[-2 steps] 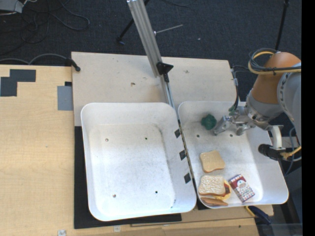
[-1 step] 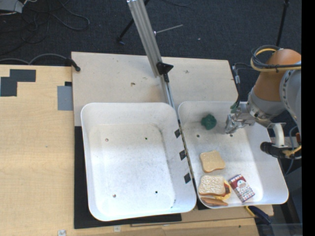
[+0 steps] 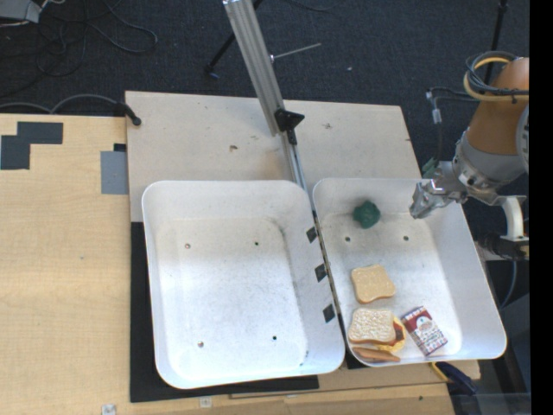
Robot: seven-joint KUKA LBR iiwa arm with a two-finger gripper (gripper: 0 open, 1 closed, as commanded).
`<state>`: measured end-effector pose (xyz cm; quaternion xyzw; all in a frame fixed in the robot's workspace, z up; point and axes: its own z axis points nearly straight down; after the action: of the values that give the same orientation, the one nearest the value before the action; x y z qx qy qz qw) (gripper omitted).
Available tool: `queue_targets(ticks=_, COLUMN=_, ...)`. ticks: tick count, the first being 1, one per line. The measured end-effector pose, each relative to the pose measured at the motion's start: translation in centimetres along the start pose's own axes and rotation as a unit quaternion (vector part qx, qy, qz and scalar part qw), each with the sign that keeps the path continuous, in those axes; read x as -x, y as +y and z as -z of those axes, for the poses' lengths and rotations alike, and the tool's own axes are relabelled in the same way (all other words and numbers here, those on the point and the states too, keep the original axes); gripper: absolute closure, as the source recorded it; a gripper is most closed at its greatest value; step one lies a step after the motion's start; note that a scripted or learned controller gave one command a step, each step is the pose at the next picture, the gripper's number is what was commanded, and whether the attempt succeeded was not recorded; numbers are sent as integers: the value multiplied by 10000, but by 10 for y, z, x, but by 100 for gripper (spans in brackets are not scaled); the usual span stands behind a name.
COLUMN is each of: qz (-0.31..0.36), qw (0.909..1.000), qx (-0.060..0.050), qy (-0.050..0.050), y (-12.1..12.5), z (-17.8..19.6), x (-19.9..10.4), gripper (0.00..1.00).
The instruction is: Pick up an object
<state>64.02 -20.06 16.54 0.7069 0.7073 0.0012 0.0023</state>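
Nearest us, the sandwich and red packet crowd the right bin's near end. Our pincer hangs over the far right rim; its state we cannot tell. We suggest the green ball just left: centre, then descend straight.

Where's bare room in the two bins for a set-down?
Left bin: bare floor wall to wall. Right bin: free strip between the green ball and bread slice. Its near end is crowded: sandwich and red packet. Gripper hangs over its far right rim.
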Motion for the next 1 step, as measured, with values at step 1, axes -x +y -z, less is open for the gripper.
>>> queue_targets(ticks=1, qz=16, qw=10000, qx=-5, qy=1, y=3, z=43, x=1, gripper=100)
